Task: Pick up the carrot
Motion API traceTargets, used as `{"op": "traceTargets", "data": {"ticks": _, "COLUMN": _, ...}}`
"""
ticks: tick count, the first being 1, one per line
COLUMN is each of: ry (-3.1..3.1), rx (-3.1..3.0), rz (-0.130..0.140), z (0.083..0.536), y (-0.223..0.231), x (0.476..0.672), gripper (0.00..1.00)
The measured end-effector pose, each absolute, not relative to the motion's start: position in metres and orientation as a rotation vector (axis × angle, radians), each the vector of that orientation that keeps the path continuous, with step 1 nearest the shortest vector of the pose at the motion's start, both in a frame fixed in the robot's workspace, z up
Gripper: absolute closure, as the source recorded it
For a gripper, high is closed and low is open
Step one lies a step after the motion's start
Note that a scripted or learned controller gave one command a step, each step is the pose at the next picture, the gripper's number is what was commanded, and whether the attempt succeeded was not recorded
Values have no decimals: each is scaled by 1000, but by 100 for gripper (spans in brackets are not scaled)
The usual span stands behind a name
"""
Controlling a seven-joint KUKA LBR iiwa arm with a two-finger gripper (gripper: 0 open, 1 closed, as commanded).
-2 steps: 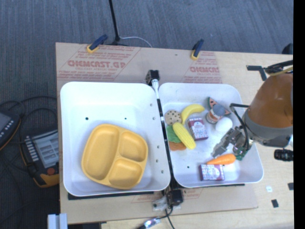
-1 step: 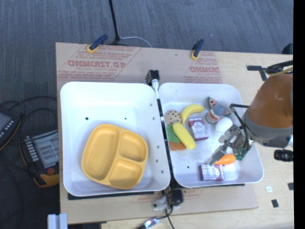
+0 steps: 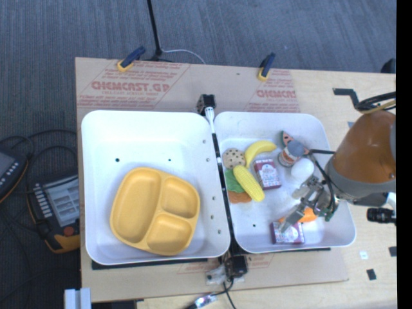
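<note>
Beside the carrot (image 3: pixel 309 215), a box (image 3: pixel 288 233)

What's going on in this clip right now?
The grey arm's two-finger gripper is down in the right white bin, its tips right at a small orange carrot beside a pink box. A grasp isn't clear. The yellow divided plate sits in the left white bin.

camera view: one fixed camera above the worktop (image 3: pixel 129 95) | faces down at a slant | far enough to frame both white bins, left bin (image 3: pixel 103 134) and right bin (image 3: pixel 322 134), plus surrounding floor (image 3: pixel 64 18) | arm (image 3: pixel 367 153) enters from frame right
</note>
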State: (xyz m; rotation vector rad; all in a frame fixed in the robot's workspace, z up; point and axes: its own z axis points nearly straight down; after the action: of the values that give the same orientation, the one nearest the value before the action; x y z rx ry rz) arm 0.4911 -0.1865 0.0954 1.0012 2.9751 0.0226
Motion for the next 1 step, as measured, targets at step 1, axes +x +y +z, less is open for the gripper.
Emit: {"op": "traceTargets", "data": {"ticks": 1, "ry": 2967, "rx": 998, "rz": 23, "z": 105, "y": -186, "x": 493, "gripper": 100}}
